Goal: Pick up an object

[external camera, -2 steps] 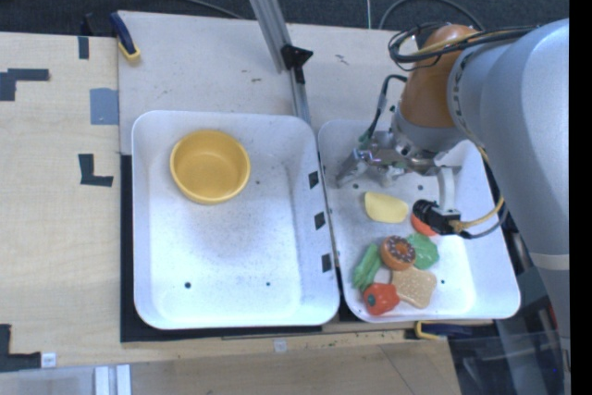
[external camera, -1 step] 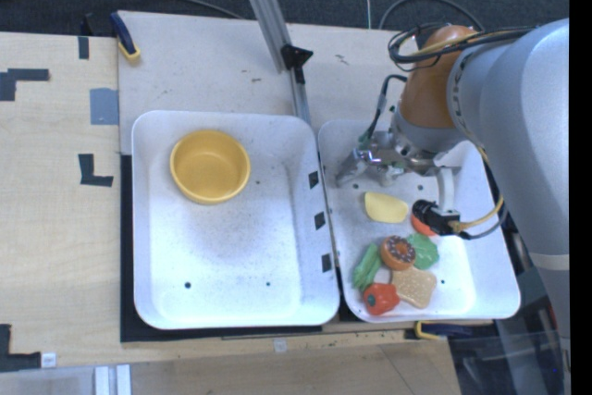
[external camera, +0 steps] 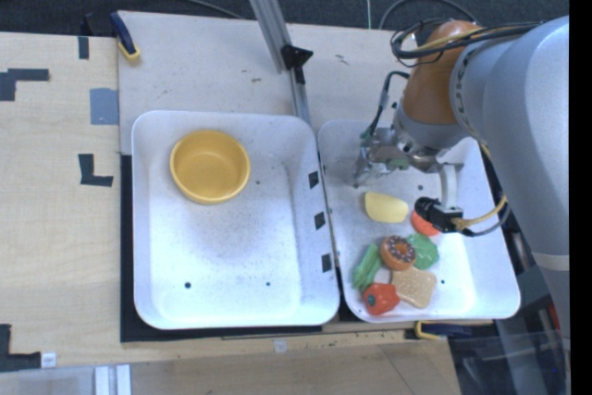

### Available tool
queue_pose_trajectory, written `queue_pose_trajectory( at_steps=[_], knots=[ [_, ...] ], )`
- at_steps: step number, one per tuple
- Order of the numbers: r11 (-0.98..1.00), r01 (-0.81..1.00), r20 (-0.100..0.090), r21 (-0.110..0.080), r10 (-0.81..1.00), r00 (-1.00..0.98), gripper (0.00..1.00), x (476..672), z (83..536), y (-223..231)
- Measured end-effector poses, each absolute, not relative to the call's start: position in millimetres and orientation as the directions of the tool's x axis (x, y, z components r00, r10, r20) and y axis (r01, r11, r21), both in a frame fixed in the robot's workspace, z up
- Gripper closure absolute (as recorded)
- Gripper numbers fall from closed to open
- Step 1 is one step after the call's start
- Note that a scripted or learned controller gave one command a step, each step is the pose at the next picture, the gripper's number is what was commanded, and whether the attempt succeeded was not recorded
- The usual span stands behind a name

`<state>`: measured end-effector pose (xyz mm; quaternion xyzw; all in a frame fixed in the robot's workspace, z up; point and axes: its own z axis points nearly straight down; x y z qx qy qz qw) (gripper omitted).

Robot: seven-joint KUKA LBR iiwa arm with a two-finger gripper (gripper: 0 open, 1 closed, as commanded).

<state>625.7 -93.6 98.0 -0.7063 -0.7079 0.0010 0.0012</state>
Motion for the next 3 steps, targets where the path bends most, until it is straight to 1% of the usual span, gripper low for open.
queue_pose_trajectory(
  at_steps=[1,2,3],
  knots=[
    [0.001,1.0,-0.001,0.003,1.0,-0.001,1.0,633.1,148,-101],
    [0.001,1.0,-0.001,0.006,1.0,-0.001,1.0,632.4,212,-101],
    [0.002,1.0,0.0,0.004,1.0,-0.002,1.0,624.2,262,-98]
  ],
)
